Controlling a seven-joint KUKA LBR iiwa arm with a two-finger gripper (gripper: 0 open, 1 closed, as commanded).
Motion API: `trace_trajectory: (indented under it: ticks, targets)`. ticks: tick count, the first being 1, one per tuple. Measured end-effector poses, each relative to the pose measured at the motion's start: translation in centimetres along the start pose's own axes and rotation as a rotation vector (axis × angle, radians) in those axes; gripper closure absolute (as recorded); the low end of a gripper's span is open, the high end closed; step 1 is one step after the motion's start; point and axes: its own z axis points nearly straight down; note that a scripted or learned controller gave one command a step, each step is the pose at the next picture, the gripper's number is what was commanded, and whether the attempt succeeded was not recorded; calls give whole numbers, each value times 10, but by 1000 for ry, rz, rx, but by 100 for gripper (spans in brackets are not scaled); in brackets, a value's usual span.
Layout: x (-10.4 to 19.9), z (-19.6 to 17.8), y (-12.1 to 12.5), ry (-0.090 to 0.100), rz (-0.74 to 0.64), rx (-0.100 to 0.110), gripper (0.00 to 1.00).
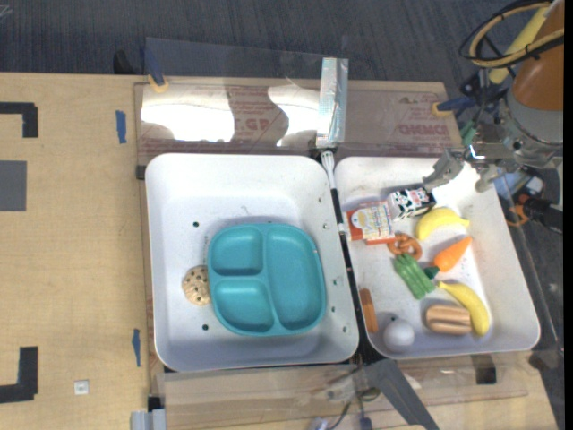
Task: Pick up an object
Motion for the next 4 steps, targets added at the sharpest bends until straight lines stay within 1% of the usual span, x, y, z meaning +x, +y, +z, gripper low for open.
trace_trajectory:
  ticks: [1,2,3,4]
  targets:
    - [5,12,-12,1,75,2,0]
    - [28,156,-37,-1,-48,-4,0]
    - [27,146,-37,-2,-45,-5,100]
    - [27,147,-37,-2,-45,-4,0]
